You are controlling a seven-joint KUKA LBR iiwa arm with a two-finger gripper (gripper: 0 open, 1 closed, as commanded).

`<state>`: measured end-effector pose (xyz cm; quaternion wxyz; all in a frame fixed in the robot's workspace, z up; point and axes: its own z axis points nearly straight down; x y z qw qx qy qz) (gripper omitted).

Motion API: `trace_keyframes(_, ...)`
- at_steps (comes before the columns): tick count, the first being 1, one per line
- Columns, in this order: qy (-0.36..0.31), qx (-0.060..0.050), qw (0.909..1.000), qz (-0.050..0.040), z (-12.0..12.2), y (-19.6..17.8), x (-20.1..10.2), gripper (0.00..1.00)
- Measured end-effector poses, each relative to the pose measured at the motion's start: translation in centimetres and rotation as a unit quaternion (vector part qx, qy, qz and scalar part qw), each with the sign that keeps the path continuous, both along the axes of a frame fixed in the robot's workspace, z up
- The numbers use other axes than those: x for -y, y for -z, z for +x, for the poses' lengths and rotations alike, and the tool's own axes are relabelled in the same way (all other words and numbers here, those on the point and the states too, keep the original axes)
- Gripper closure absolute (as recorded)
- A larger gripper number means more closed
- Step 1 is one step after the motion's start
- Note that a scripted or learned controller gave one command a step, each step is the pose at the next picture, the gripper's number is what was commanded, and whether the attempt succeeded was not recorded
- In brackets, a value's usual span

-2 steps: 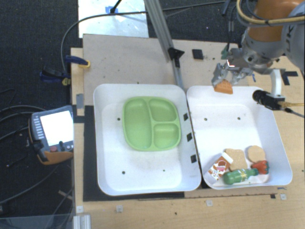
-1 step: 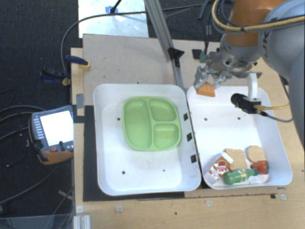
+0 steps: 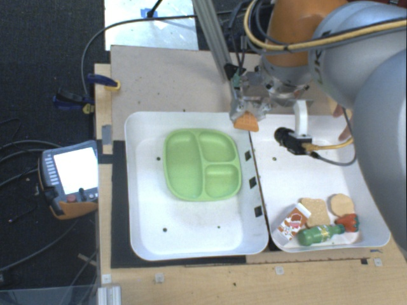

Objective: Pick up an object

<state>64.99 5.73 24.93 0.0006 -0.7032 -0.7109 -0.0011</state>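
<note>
You've got the big grey arm [image 3: 369,88] eating up the whole upper right of the frame, orange band on top, reaching in toward the top centre. Below it sit the two white bins: the left bin [image 3: 146,227] across the middle, the right bin [image 3: 305,170] running into the lower right. A green divided plate [image 3: 203,164] lies flat in the middle of the left bin.

As for progress, my read is you're most of the way there. The gripper [image 3: 247,114] sits at the top centre, right above the strip where the two bins meet, and there's a small orange piece [image 3: 246,122] pinched at its tip, looking lifted off the bin floor. So the grab looks done; what's left is just keeping it up and clear. It's a small blurry blob though, so I can't swear how firmly the pinch sits.

Everything else is well away from the claw: down in the lower right corner of the right bin you've got a little pile, a green bottle [image 3: 321,234], two bread-looking slices [image 3: 315,211], a red-and-white packet [image 3: 292,224] and something small and red [image 3: 348,222].
</note>
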Motion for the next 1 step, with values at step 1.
trace_keyframes(1, 0.0, 0.001, 1.0, 0.0, 0.43, -0.18, -5.07, 1.0)
